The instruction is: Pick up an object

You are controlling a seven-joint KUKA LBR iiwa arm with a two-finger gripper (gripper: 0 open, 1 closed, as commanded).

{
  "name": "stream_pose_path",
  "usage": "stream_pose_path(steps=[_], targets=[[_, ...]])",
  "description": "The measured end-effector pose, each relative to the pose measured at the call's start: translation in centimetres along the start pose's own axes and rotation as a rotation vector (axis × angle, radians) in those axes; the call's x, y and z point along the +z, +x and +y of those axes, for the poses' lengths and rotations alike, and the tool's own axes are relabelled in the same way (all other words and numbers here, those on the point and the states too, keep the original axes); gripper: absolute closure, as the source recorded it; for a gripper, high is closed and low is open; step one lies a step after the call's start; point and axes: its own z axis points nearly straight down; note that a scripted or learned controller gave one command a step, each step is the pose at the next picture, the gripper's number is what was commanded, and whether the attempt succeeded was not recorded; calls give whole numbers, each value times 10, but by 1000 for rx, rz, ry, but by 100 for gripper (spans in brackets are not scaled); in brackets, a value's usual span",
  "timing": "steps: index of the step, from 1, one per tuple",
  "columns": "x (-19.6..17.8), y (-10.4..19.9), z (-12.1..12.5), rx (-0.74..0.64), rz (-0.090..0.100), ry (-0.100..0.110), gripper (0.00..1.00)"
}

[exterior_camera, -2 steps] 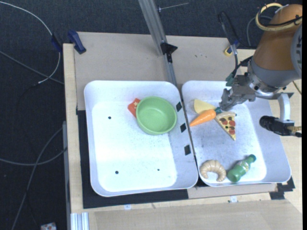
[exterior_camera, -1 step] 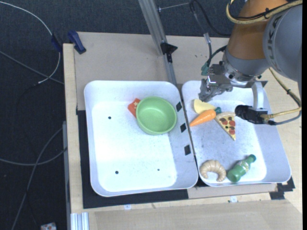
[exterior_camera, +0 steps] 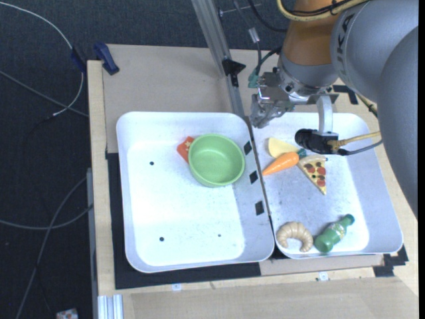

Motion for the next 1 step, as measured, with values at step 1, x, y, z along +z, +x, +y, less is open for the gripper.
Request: stream_pose_path(steps=[1], targets=[[14, 57, 26, 1, -1, 1, 100]])
